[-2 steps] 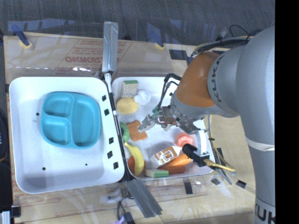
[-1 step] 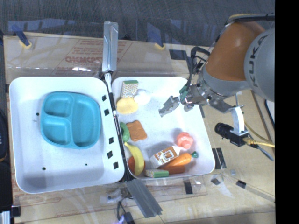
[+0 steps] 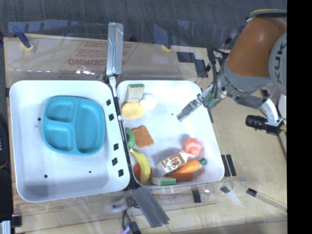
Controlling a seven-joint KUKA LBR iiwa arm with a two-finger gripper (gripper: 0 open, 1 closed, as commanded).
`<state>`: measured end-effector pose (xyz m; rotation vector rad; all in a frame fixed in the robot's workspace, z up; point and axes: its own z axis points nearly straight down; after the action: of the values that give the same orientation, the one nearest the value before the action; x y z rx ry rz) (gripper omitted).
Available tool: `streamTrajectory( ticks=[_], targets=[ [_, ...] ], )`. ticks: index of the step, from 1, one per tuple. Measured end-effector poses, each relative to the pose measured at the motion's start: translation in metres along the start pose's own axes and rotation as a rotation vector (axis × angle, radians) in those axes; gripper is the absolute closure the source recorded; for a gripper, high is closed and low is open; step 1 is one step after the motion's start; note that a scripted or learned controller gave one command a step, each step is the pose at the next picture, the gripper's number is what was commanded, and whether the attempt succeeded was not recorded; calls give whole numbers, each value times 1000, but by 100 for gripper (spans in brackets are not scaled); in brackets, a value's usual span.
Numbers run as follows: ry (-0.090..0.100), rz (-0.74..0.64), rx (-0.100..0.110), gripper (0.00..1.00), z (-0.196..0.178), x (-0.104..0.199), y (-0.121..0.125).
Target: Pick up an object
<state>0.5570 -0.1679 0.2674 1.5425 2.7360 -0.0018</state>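
We see the end effector (image 3: pixel 187 112) hanging above the right bin (image 3: pixel 207 130), carrying nothing we can make out; whether it is open or closed we cannot tell. No pick made yet. Candidates lie below and left of it: tomato (image 3: pixel 193 146), carrot (image 3: pixel 185 168), carton (image 3: pixel 171 163), banana (image 3: pixel 141 161), bread slice (image 3: pixel 143 136), lemon (image 3: pixel 132 110). Descent and grasp remain.

Turquoise tray (image 3: pixel 74 125), white bins (image 3: pixel 29 179), orange carrot (image 3: pixel 187 168), yellow banana (image 3: pixel 141 160).

Blue divided plate (image 3: pixel 74 124) in left white bin (image 3: pixel 24 179), wooden bench (image 3: pixel 253 169), dark carpet (image 3: pixel 73 4)
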Motion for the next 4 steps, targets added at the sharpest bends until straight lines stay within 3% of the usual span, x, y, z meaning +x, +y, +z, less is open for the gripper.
streamTrajectory(
  ticks=[1,2,3,4],
  targets=[
    [3,-54,3,0,49,69,38],
    [1,-51,0,0,162,62,33],
    [3,503,3,0,177,39,66],
    [2,472,4,0,175,8,111]
  ],
)
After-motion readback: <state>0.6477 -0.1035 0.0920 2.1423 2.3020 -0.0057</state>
